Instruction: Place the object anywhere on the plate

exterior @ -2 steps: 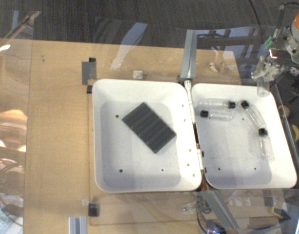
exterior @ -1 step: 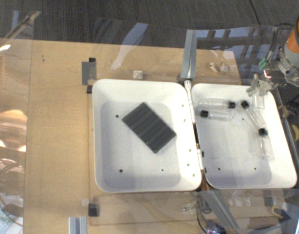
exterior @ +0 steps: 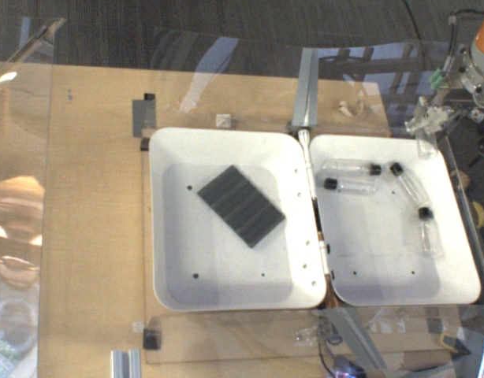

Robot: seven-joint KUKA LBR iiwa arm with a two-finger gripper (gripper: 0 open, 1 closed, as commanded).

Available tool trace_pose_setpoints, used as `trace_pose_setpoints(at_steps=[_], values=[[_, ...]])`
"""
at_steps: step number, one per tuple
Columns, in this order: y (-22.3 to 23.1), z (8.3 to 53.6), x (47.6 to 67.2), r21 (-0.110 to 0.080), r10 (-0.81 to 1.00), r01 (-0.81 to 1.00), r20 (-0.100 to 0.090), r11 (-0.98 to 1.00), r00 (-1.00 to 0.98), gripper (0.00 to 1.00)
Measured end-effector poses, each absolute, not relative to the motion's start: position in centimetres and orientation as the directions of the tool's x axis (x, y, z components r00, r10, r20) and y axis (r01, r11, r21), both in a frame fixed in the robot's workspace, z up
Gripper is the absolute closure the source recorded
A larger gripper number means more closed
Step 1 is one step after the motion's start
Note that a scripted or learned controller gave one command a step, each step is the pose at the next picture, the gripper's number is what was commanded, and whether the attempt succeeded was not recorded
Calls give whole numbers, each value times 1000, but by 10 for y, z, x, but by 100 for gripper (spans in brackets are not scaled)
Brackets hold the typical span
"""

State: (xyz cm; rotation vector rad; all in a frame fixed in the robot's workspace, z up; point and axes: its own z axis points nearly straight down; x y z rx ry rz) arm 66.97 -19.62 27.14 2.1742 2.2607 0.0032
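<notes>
A dark grey ribbed plate (exterior: 241,205) lies flat and turned at an angle in the left white bin (exterior: 167,282). Several clear tubes with black caps lie in the right white bin (exterior: 463,286): two side by side at the upper left (exterior: 348,168), one slanted near the top (exterior: 407,183), and one (exterior: 428,233) along the right side. My gripper (exterior: 429,119) hangs at the upper right, above the far right corner of the right bin, apart from every tube. Nothing shows in its grasp.
A metal divider bar (exterior: 307,93) runs back from the seam between the bins. Small black brackets (exterior: 145,116) sit on the wooden bench beside the left bin. Clear plastic sheeting covers the bench's left side.
</notes>
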Motion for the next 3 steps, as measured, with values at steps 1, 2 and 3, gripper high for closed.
trace_pose_setpoints(at_steps=[1, 2, 3], values=[[-204, 311, 670, 5, 998, 998, -2, 56, -56, 100], [-204, 240, 670, 4, 965, 965, -2, 261, -261, 100], [-205, 278, 670, 7, 961, 961, -4, 277, -277, 100]])
